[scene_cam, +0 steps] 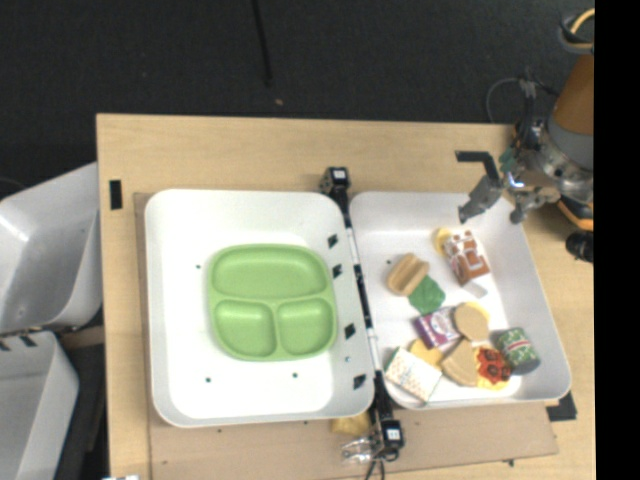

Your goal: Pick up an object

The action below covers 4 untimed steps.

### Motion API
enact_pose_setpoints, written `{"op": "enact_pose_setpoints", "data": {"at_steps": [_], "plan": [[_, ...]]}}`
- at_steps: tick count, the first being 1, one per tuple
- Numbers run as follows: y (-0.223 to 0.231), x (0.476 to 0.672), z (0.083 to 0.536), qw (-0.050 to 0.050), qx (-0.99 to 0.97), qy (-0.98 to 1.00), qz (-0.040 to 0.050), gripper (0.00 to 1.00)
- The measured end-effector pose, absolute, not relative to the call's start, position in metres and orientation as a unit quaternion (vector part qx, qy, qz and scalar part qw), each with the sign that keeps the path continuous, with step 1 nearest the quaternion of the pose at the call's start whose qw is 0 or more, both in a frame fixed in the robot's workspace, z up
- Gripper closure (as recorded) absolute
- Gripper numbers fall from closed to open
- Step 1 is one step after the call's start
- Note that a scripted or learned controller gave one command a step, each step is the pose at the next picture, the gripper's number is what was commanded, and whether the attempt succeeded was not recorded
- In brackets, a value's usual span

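- Gripper (492, 190): fingers spread, nothing between them, above right bin (395, 223) far corner.
- Toy food pile (455, 333): crowded near side.
- Risk: fingers snag neighbours, grasp slips.

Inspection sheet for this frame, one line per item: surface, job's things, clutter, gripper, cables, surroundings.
Surface: wooden bench bearing a left bin and a right bin.
Job's things: small food-like items heaped in the right bin, among them a green piece, a purple packet and a green can.
Clutter: green divided tray in the left bin.
Gripper: gripper over the right bin's far edge, holding nothing visible.
Cables: thin cable on the dark floor.
Surroundings: white object at left.
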State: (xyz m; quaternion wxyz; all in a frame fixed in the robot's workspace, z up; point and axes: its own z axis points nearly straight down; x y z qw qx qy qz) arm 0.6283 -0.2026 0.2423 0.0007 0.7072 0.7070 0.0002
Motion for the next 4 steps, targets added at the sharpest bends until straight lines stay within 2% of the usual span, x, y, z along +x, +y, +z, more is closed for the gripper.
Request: {"op": "enact_pose_setpoints", "data": {"at_steps": [1,2,3,4], "plan": [[-0.216,0.600,0.094,-0.002,0.708,0.706,-0.0019,0.00],[-0.217,0.604,0.113,0.003,0.708,0.707,0.0009,1.00],[-0.123,0.645,0.137,0.001,0.704,0.710,0.0020,1.00],[-0.038,0.627,0.205,0.001,0.704,0.711,0.0034,1.00]]}}
